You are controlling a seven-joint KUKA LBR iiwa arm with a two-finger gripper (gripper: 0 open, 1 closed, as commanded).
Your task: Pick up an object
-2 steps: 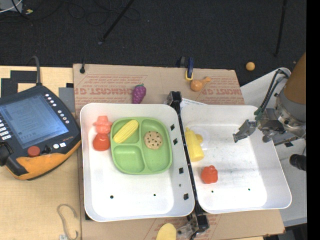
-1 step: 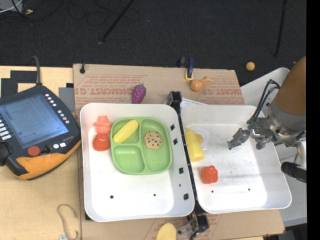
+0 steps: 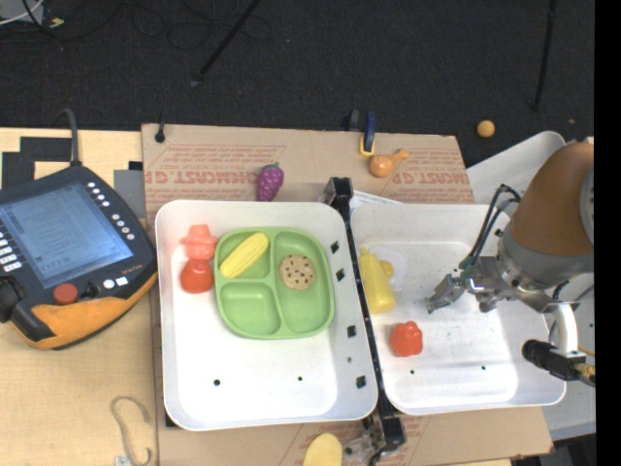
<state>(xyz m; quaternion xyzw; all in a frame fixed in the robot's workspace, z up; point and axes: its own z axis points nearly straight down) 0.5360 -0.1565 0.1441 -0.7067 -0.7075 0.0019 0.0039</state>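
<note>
Your gripper [image 3: 452, 290] sits low over the right bin [image 3: 485, 382], its fingers spread apart with nothing between them. You'll find the red toy [image 3: 407, 339] lying on that bin's floor, near the gripper and off toward the bin's front left corner. The yellow bottle [image 3: 375, 280] lies along the bin's left wall, just behind the red toy and apart from the gripper.

Grey arm [image 3: 558, 223] reaches leftward, end effector [image 3: 448, 293] angled down.
</note>
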